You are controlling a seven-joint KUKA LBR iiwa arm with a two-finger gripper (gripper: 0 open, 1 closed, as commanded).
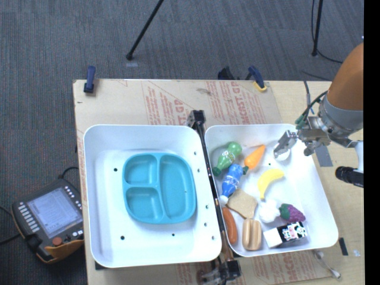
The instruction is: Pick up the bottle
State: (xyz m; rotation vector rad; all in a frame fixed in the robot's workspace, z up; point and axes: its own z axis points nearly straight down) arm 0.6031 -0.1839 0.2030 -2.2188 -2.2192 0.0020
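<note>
I hovered my gripper [285,145] over the right bin's [323,209] far right corner, fingers spread, pinching nothing.
The bottle [231,180] (blue, white cap) lay tilted by that bin's left wall, apart from me, between green toy [227,155] and bread slice [242,204]; carrot [255,157] and banana [269,181] sat closer; the left bin [101,153] carried a teal tray [159,187].

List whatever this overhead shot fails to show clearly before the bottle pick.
- claw: small and backlit against the white bin wall; whether it is open or shut cannot be told.
- arm: cut off by the frame's right side, so its upper links are unseen.
- blue bottle: label too small to read; its lower end is tucked against the bread slice.
- green toy: too blurred to identify.
</note>
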